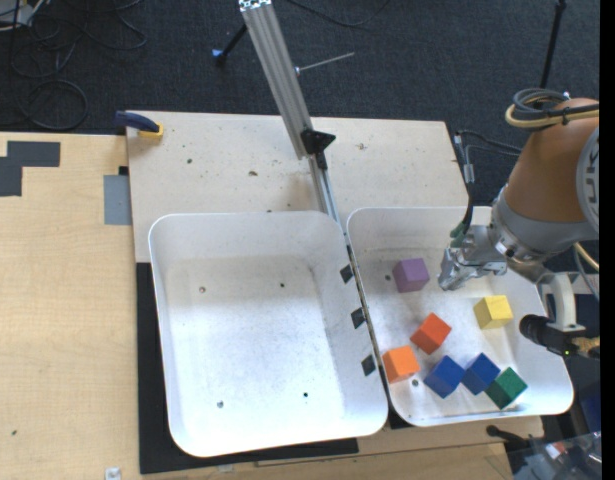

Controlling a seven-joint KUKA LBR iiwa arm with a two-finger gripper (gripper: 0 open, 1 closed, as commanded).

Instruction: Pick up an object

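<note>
Several coloured cubes lie in the right bin (387, 230). A purple cube (411, 274) sits near its middle. A yellow cube (494, 311) is to the right. Two orange cubes (431, 332) (400, 364) lie lower, the second close to the bin's left wall. Two blue cubes (446, 376) (480, 372) and a green cube (508, 386) line the front edge. My gripper (455, 276) hangs low between the purple and yellow cubes, just right of the purple one, with nothing visibly held.
The left bin (247, 338) stands beside the right one, split by a wall with black clips (355, 316). A slanted aluminium bar (287, 88) rises behind the bins. The arm's orange band (552, 173) overhangs the right bin's right side.
</note>
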